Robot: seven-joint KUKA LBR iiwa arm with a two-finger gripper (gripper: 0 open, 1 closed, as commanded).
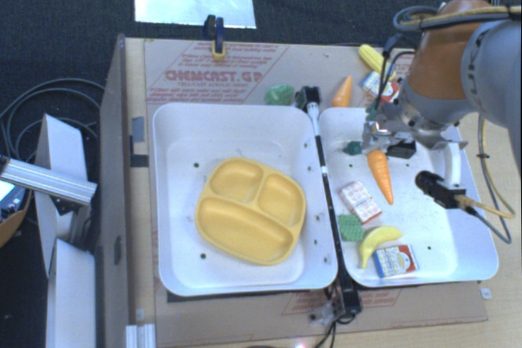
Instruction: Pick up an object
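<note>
While the gripper (382, 136) hovered at the carrot's (380, 174) top end in the right bin (469, 253), I logged: approach step; finger state unreadable; next, descend squarely.

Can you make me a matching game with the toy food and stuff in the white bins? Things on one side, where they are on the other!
Things:
1. yellow tray
2. banana
3. carrot
4. green block

Places:
A. right bin, just below the gripper
B. left bin
C. right bin, beside the divider
D. right bin, near the front edge

Pairs: 1-B, 2-D, 3-A, 4-C
</note>
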